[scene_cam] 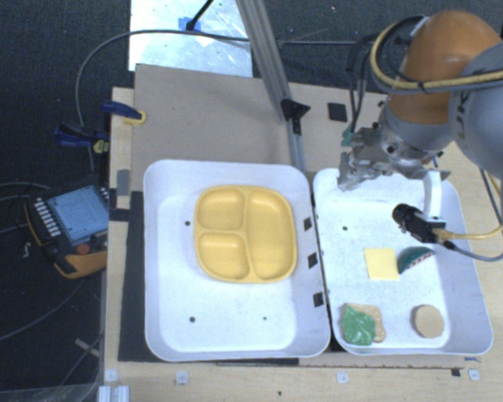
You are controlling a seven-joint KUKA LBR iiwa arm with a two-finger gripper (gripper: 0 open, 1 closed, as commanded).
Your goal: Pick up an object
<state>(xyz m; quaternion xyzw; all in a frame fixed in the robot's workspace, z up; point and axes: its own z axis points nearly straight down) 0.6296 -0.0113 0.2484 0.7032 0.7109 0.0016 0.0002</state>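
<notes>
Over the far corner of the right bin (pixel 476 313), close to the wall it shares with the left bin (pixel 158 233), I see the gripper (pixel 355 175) hanging from the grey wrist. From this slanted view it is a blur of grey metal, and I cannot tell whether it is spread or closed; nothing is visibly held in it.

The pickable things all lie in the right bin, nearer the camera than the gripper. The closest to it is a flat yellow square (pixel 382 264), matte and soft-looking, possibly a sponge. Just beside that, on the side toward the arm, sits a dark teal wedge (pixel 415 258) with a curved edge. Farther out, by the bin's near wall, are a lumpy green piece (pixel 360 326) resting on something tan, and well apart from it a round tan disc (pixel 428 320), smooth and thick.

Across the shared wall from the gripper, the left bin holds a glossy yellow plate (pixel 246 234) with rounded corners, divided into three compartments. Both bins are shallow, white, hard plastic.
</notes>
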